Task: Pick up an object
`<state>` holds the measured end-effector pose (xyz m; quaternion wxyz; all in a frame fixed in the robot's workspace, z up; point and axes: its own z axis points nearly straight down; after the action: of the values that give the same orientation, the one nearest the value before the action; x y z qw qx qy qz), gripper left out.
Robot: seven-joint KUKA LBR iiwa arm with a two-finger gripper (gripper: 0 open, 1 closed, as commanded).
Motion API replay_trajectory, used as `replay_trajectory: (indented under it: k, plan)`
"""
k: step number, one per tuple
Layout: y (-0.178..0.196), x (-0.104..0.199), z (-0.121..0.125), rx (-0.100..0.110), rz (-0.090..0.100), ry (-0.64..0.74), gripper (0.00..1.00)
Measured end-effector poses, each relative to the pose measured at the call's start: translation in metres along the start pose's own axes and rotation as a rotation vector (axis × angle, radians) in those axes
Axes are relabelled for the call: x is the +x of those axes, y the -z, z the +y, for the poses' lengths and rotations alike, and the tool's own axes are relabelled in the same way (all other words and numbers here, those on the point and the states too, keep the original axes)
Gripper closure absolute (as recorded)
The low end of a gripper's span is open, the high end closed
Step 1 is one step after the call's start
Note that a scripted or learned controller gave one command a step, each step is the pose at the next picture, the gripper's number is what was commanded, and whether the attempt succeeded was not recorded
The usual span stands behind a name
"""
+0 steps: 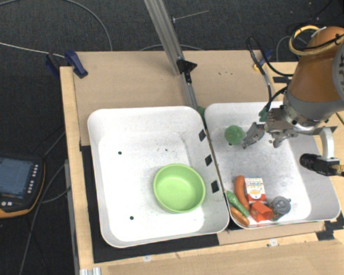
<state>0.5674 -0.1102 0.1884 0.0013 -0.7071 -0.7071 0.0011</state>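
Observation:
My gripper (263, 138) hangs over the back part of the right bin (318, 181), its two fingers spread open with nothing between them. A small green ball (234, 135) lies just left of the left finger; I cannot tell whether they touch. At the bin's front lie a carrot (239, 188), a small white and orange box (254, 188), a red item (260, 211), a grey round piece (281, 204) and an orange and green vegetable (237, 210), packed close together.
The left bin (113, 166) holds a light green bowl (179, 188) near its front right. A metal pole (173, 45) slants down to the divide between the bins. A black attachment (318, 163) sticks out below the wrist.

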Motion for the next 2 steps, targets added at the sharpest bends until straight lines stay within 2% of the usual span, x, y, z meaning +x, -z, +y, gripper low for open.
replay_trajectory:
  k: [2]
  plan:
    - [-0.095, -0.007, -0.005, 0.0, 0.0, 0.0, 0.0]
